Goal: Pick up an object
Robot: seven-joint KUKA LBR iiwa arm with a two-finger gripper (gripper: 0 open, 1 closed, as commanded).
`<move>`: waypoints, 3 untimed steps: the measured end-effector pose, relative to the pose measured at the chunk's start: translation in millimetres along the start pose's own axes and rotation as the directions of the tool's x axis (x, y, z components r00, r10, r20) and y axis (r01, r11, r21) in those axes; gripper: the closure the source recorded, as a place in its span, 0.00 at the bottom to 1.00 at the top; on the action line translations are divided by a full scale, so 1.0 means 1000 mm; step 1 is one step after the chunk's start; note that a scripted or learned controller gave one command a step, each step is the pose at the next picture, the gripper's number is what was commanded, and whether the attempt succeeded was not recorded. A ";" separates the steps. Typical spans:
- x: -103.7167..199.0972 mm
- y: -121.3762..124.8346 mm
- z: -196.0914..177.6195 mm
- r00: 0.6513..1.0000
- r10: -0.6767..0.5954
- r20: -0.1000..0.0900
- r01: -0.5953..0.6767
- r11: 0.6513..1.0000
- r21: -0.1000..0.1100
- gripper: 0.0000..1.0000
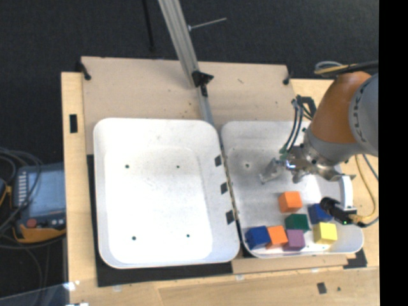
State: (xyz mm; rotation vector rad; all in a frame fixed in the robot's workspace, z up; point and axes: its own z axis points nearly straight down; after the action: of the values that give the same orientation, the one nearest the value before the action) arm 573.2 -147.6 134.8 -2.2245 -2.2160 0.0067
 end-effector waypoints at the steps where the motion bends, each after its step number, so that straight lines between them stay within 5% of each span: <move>1: -0.002 0.001 0.038 1.000 -0.001 0.002 0.001 1.000 -0.007 0.00; 2: -0.002 0.002 0.025 1.000 0.005 -0.001 -0.005 1.000 -0.011 1.00; 3: -0.011 0.002 -0.036 1.000 0.002 0.000 -0.002 1.000 -0.012 1.00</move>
State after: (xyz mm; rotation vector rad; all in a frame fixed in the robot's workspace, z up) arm 575.5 -158.8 170.7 -2.2330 -2.2193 -0.0068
